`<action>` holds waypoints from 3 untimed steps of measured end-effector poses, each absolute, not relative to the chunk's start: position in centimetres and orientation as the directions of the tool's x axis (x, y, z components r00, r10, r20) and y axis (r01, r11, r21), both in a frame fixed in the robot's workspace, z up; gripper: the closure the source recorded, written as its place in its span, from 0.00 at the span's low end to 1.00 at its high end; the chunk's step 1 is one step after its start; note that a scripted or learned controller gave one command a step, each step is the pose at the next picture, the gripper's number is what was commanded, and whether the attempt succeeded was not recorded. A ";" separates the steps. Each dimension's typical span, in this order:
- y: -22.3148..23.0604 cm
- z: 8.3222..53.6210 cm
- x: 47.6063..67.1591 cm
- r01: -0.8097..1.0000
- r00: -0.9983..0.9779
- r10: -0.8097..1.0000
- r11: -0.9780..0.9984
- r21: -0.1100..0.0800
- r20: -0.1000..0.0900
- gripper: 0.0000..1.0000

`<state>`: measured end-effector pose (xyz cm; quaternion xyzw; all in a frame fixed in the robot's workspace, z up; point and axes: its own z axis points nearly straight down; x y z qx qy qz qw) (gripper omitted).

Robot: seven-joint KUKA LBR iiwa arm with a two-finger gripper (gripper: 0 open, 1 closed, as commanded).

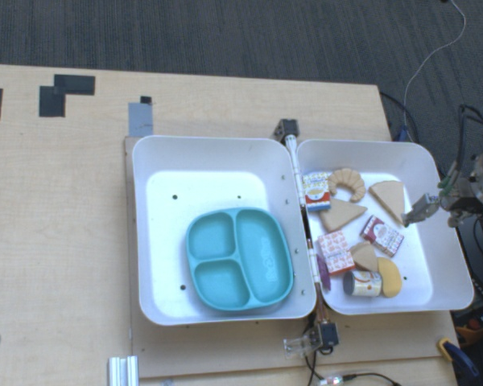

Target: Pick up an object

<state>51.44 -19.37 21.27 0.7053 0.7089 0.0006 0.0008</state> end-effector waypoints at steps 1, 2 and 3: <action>-11.8 9.7 51.1 1.000 -0.003 1.000 0.003 0.012 -0.003 0.00; -11.9 10.8 51.2 1.000 -0.003 1.000 0.003 0.018 -0.006 1.00; -11.9 10.8 51.2 1.000 -0.003 1.000 0.003 0.017 -0.006 0.00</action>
